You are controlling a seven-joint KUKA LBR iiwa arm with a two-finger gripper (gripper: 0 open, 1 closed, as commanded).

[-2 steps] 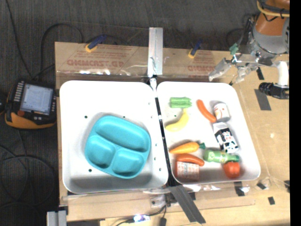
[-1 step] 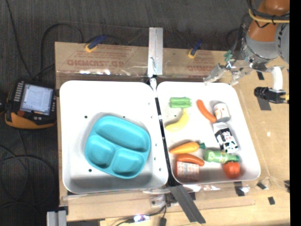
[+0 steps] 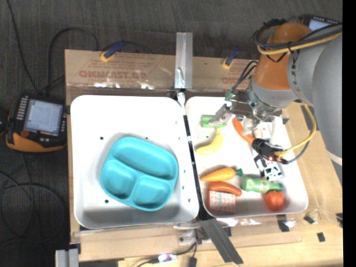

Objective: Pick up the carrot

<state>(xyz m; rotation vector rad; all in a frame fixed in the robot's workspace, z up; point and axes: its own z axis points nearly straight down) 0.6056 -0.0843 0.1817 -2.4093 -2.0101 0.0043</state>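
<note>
Right white plastic bin (image 3: 295,202) taken as landmark. Orange plastic carrot with green top (image 3: 220,174) lies on its side near the bin's middle, toward the left wall. Curved yellow plastic banana (image 3: 210,144) sits just behind the carrot; a red plastic tomato (image 3: 273,199) in the bin's near right corner. Hand (image 3: 240,111) hangs over the bin's far end, well apart from the carrot (open or closed: cannot tell). Teal three-compartment plastic tray (image 3: 139,172) lies left of the bin.

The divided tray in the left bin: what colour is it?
Turquoise blue all over; the divided tray shows best in the camera view, lying in the left bin.
</note>
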